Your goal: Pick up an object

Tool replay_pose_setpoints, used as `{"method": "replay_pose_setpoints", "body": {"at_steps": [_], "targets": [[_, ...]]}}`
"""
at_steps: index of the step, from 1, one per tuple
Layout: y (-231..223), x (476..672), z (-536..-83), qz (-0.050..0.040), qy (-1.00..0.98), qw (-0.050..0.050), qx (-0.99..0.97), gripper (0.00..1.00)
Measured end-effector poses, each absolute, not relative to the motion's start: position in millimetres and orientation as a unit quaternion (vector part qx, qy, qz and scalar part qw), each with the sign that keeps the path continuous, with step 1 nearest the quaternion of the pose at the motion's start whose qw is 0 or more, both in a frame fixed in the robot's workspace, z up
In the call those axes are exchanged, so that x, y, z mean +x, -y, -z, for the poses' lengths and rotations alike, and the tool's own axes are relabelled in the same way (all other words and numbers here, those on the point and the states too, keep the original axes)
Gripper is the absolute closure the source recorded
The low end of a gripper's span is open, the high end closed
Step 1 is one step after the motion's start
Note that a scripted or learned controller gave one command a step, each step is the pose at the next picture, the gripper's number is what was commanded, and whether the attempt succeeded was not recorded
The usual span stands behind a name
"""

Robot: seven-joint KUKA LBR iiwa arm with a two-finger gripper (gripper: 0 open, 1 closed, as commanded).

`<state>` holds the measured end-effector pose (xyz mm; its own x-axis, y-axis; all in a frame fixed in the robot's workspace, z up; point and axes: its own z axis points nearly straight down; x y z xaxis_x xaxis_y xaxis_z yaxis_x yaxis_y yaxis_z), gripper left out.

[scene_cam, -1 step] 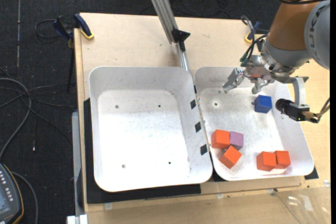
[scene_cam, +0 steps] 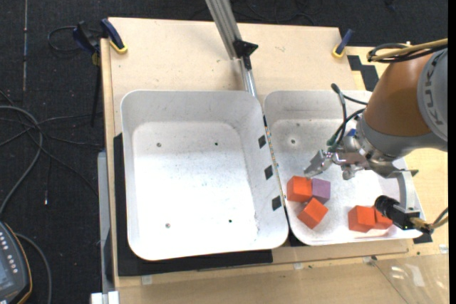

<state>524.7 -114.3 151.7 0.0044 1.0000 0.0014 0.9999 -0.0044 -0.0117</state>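
Several blocks lie in the right bin: an orange cube touching a purple cube, another orange cube just in front of them, and an orange block near the bin's front right corner. My gripper hangs over the right bin, just behind the purple cube, open with nothing between its fingers. The grey arm with its orange band reaches in from the right.
The left bin stands beside the right one, their rims meeting at the middle. A slanted metal pole rises from the bench behind the bins. Clamps sit at the bench's back corners.
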Motion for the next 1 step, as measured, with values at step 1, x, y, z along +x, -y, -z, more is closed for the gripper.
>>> {"method": "replay_pose_setpoints", "body": {"at_steps": [1], "targets": [[138.5,523.6,-111.3,0.0012,0.708,-0.003,-0.706,0.0]]}}
